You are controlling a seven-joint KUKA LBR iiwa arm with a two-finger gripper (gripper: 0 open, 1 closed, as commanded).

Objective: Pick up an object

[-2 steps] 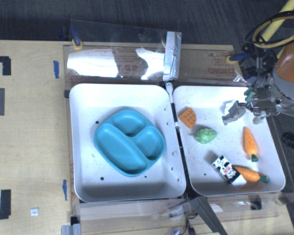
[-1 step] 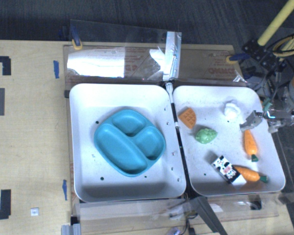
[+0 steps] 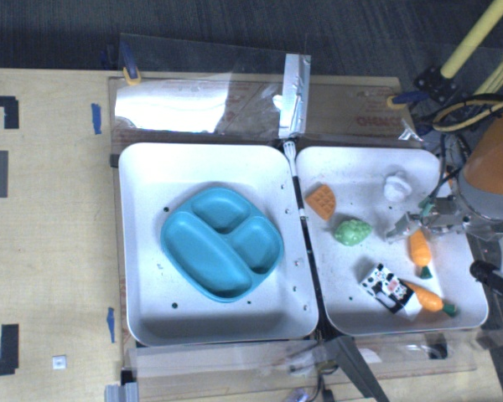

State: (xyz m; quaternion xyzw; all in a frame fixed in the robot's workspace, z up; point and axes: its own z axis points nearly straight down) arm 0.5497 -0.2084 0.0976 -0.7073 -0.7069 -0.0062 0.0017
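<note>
The right bin (image 3: 352, 312) holds several small things. An orange waffle piece (image 3: 322, 201) lies at its left, with a green leafy lump (image 3: 352, 231) just below it. A white lump (image 3: 396, 187) sits near the back right. A short orange carrot piece (image 3: 419, 250) lies at the right. A second carrot (image 3: 428, 298) with a green end rests beside a black-and-white patterned block (image 3: 384, 286). My gripper (image 3: 422, 218) reaches in from the right, low over the bin between the white lump and the short carrot piece. Nothing is visibly held.
The left bin (image 3: 142, 224) carries a blue three-compartment plate (image 3: 222, 241). A clear panel and a metal bracket (image 3: 294, 95) stand behind the bins. Cables and a yellow pole (image 3: 478, 32) crowd the far right, next to the arm's orange band (image 3: 493, 164).
</note>
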